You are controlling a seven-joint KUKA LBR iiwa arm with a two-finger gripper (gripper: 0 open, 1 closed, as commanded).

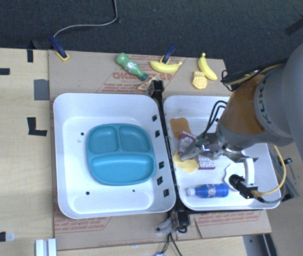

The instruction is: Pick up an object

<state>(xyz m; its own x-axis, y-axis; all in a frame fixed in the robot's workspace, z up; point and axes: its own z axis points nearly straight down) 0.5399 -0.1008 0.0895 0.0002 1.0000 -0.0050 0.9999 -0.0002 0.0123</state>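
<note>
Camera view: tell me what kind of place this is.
Likely a robot grasping test bench, not a kitchen: two white bins clamped on cardboard, toy bananas and a blue divided tray, and the arm's tool over the right bin's clutter.

Two white bins: left bin (66, 143), right bin (194, 103).

Left bin: one blue divided plate (121, 154), three compartments.

Right bin: one blue bottle (209, 191) lying on its side; one brown flat piece (179, 125); one yellow piece (188, 165); one small printed packet (207, 163). Further items under the arm, too blurred to count.

On the worktop (13, 159) behind the bins: two bananas (165, 66) (206, 68); one green bottle (131, 65); one small yellow corn-like piece (198, 80). Two blue clips (59, 48) (168, 53) at the cardboard's far edge.

One arm (271, 103).
</note>
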